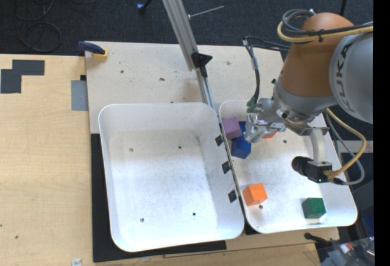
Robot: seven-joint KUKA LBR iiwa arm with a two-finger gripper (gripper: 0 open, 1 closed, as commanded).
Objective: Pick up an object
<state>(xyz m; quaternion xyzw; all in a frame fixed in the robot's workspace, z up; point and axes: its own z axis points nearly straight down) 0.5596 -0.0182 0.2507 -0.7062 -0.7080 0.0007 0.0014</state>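
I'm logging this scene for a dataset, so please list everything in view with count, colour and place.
bins: 2, white, side by side on the bench; left bin, right bin
purple block: 1, purple, right bin, far-left corner by the divider
blue block: 1, blue, right bin, just in front of the purple block
orange block: 1, orange, right bin, near-left part
green block: 1, dark green, right bin, near-right corner
metal post: 1, silver, slanting up from behind the bins
clamp: 1, blue and yellow, far-left corner of the bench
arm: 1, grey with orange band, from the right
tool: 1, metallic, over the far-left part of the right bin, beside the purple and blue blocks
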